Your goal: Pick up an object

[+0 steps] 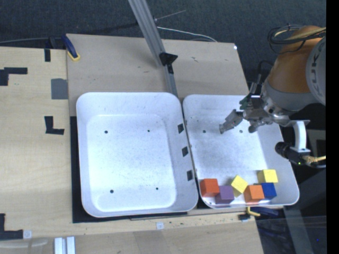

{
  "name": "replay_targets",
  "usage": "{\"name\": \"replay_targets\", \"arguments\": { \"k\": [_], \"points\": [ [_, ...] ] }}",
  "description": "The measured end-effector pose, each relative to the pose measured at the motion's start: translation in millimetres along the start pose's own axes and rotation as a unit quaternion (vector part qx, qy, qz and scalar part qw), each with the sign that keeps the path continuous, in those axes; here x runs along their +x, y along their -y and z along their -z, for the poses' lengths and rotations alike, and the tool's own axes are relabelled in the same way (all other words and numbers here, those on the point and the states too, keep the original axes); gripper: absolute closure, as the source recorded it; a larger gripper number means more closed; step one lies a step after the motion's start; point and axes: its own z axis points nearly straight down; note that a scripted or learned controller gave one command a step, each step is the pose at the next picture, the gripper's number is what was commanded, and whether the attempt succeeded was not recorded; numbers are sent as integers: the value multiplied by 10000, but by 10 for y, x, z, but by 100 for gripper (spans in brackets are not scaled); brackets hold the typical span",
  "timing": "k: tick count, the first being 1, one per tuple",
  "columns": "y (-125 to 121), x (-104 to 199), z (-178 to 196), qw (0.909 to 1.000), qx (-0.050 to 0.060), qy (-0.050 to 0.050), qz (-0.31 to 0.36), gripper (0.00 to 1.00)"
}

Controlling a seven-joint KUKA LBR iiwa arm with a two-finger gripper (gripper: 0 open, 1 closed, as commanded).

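Several small blocks lie along the near edge of the right bin (228,157): a red-orange block (210,186), a purple one (226,193), a yellow one (239,184), an orange one (255,192), a blue one (268,190) and a second yellow one (269,175). My gripper (237,129) hangs over the far part of this bin, well away from the blocks. Its fingers are spread open, with nothing between them.
The left bin (85,142) sits beside the right one. A slanted metal pole (151,28) rises from the gap between the bins at the back. The arm's orange band (294,67) and wrist overhang the right bin's far right corner.
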Motion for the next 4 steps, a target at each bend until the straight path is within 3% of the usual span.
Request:
{"name": "replay_targets", "arguments": {
  "k": [1, 2, 3, 4],
  "points": [
    [-593, -512, -1303, 10000, -5, 10, -26, 0],
    [-595, -505, -1203, 10000, -6, 14, -18, 100],
    [-593, -507, -1208, 10000, 0, 19, -19, 0],
    [-1173, -895, -1304, 10000, 45, -19, -32, 0]
  ]
}}
